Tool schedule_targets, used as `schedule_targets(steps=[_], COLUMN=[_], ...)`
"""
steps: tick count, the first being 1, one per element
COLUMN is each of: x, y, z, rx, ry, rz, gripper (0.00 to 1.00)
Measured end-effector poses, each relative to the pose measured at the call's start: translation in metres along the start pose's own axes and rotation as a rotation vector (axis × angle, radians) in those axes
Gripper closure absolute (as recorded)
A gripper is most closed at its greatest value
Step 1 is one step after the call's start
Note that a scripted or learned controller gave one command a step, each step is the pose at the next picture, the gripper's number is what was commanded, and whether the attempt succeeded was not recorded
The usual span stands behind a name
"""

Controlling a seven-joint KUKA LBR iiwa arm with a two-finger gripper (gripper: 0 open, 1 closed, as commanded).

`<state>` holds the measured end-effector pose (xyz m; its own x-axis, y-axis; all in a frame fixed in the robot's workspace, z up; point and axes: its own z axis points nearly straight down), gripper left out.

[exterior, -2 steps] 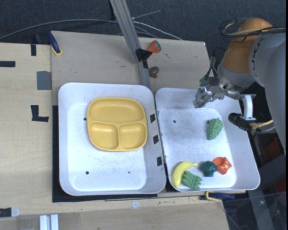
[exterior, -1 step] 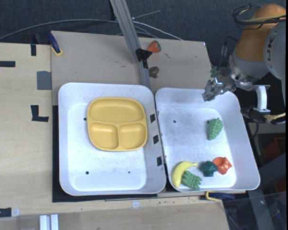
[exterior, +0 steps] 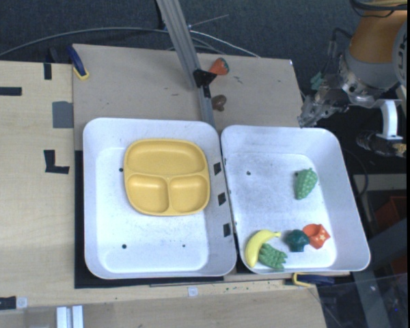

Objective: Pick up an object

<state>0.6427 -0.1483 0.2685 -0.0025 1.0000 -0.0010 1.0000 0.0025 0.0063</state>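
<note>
White plastic bins are sitting side by side on the bench, and the right bin (exterior: 287, 139) is carrying all the loose toys. A green bunch of grapes (exterior: 305, 183) is lying alone toward three o'clock on its floor, well apart from the rest. Down at five o'clock a yellow banana (exterior: 255, 244) is curling against the near rim, with a green leafy piece (exterior: 273, 257) touching it, and just beside them a dark teal piece (exterior: 297, 240) is pressing against a red-orange toy (exterior: 318, 236). That huddle in the corner is probably going to make a clean grasp harder, so the lone grapes are looking like the easier pick.

Over in the left bin (exterior: 96, 183) a yellow divided plate (exterior: 167, 176) is resting toward twelve o'clock.

At the right bin's one o'clock corner, the gripper (exterior: 313, 111) is hanging outside the rim, above the dark surround, nothing visibly in it. It is looking dark and small against that background, so whether it is spread or closed I cannot tell. Parked there, it is leaving the bin unobstructed for the camera.
</note>
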Motion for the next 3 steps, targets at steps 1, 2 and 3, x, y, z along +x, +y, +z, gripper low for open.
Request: schedule_targets(steps=[1,2,3], x=[0.055,0.112,0.165], y=[-0.014,-0.021,-0.043], z=[0.017,0.030,0.040], rx=[0.009,0.010,0.011], ry=[0.002,0.002,0.002], rz=[-0.003,-0.004,-0.004], gripper=[1.00,1.00,1.00])
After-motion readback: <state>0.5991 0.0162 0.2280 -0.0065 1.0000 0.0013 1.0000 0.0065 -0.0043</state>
